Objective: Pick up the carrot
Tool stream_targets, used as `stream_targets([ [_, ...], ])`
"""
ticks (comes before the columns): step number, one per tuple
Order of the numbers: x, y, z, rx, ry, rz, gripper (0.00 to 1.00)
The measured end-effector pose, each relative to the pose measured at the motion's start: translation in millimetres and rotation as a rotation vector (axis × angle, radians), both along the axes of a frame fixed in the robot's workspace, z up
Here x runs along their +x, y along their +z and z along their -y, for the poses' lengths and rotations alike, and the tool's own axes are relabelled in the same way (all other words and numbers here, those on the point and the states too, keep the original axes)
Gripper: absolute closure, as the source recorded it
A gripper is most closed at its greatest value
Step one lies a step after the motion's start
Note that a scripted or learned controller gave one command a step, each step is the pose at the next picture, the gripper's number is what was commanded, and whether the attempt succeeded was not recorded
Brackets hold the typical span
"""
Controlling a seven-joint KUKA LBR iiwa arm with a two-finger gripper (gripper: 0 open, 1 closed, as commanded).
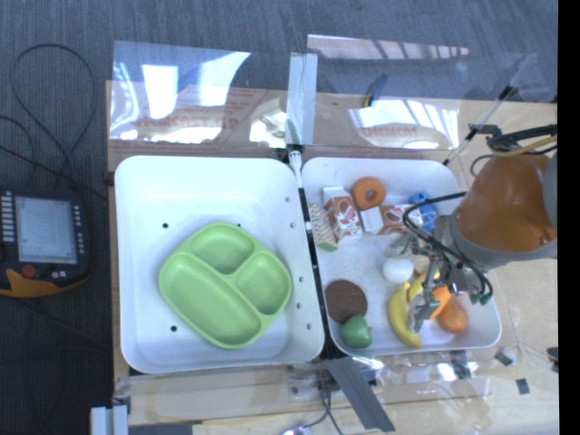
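Observation:
The carrot is a short orange piece lying near the front right corner of the right bin. A yellow banana lies just to its left. My gripper hangs low over the gap between the banana and the carrot, right against the carrot's left end. The wrist and its cables hide part of the carrot's upper side. Whether the carrot sits between the jaws is hidden.
Also in the right bin are a white egg, a brown cookie, a green fruit, a donut, a small carton and a blue item. The left bin holds a green divided plate.

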State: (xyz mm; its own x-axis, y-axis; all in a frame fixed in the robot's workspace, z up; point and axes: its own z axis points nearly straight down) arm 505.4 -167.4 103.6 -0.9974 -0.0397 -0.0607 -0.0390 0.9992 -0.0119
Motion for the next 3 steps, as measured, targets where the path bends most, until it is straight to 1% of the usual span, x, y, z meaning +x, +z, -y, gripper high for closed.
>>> stream_targets([
  [1,8,-15,16,0.007,-0.013,-0.042,0.00],
  [2,11,-5,16,0.005,-0.011,-0.040,1.00],
  [3,51,63,-14,0.007,0.077,-0.058,1.00],
])
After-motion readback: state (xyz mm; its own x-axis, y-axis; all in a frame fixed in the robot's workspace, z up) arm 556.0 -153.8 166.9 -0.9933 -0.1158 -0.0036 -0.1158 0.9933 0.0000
